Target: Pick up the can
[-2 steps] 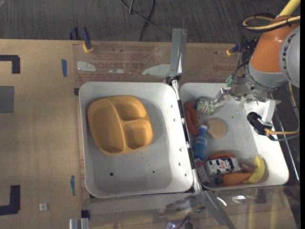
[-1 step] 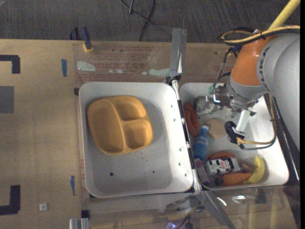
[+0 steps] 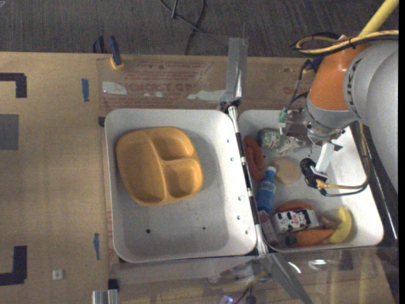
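The can point(image 3: 268, 137), with a green and white label, lies on its side near the far left corner of the right bin point(image 3: 361, 189). My gripper point(image 3: 292, 138) hangs low over the bin just to the right of the can, right up against its end. The grey wrist and its orange band point(image 3: 332, 84) rise behind the gripper to the upper right. From above I see no can lifted off the bin floor.
Beside the can lie a red sausage point(image 3: 253, 154), a tan round disc point(image 3: 286, 170) and a blue bottle point(image 3: 266, 189). A carrot point(image 3: 311, 236), a small printed box point(image 3: 294, 220) and a banana point(image 3: 343, 224) sit at the front. A yellow divided plate point(image 3: 159, 164) lies in the left bin point(image 3: 190, 233).
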`<state>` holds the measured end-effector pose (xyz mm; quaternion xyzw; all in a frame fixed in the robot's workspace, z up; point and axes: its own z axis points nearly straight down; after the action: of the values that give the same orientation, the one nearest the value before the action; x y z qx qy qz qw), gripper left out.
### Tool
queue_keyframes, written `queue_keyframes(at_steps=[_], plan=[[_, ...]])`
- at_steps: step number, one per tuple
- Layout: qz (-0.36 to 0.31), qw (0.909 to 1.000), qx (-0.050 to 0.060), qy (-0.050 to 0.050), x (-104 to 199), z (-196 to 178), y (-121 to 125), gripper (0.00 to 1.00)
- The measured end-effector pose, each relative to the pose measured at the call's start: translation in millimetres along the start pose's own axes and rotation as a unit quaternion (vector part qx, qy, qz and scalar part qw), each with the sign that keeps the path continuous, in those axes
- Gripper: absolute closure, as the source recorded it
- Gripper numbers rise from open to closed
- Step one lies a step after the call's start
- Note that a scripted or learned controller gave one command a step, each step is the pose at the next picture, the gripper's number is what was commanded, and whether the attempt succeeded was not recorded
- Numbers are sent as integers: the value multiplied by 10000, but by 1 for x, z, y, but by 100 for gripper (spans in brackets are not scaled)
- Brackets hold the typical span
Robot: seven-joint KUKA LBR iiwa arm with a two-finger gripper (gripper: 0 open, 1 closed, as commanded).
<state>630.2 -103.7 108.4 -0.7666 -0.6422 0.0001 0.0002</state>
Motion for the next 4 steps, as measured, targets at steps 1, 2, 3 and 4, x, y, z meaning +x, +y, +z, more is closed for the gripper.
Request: queue_keyframes(at_steps=[1, 2, 3, 4], plan=[[1, 10000, 1, -1, 0, 0, 0, 0], [2464, 9689, 208, -1, -41, 23, 11, 0], [410, 9992, -19, 6, -85, 21, -49, 0], [355, 9993, 115, -27, -54, 24, 22, 0]])
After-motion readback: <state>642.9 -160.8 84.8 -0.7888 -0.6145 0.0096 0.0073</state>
